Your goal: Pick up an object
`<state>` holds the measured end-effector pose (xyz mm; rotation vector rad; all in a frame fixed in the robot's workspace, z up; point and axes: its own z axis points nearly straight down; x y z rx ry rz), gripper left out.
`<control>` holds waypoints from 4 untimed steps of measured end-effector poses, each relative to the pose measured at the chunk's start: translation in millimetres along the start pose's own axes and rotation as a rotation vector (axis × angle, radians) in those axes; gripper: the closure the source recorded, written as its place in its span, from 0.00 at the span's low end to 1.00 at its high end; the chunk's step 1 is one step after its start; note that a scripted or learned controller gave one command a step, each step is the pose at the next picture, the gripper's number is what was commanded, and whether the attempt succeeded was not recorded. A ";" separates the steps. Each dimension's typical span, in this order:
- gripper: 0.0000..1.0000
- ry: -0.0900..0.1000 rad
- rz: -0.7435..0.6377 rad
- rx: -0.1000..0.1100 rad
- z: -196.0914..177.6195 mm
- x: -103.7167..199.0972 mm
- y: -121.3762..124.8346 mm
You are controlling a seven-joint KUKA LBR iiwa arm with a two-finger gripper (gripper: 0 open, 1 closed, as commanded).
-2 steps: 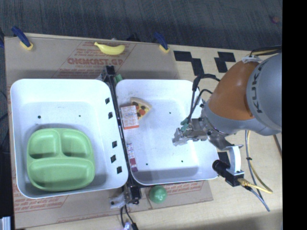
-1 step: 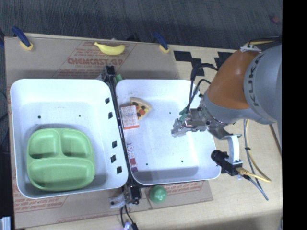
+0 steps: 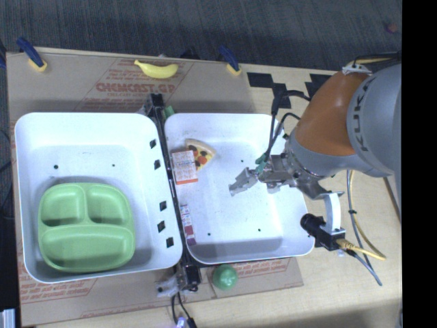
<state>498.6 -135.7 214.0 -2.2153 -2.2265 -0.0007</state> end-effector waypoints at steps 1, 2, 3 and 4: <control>0.00 0.001 -0.001 0.006 111.3 -14.3 15.7; 0.00 0.001 0.000 0.001 122.3 -7.3 87.1; 1.00 0.001 -0.005 0.002 112.2 -7.1 87.2; 1.00 -0.003 0.001 -0.005 -23.2 -45.6 72.7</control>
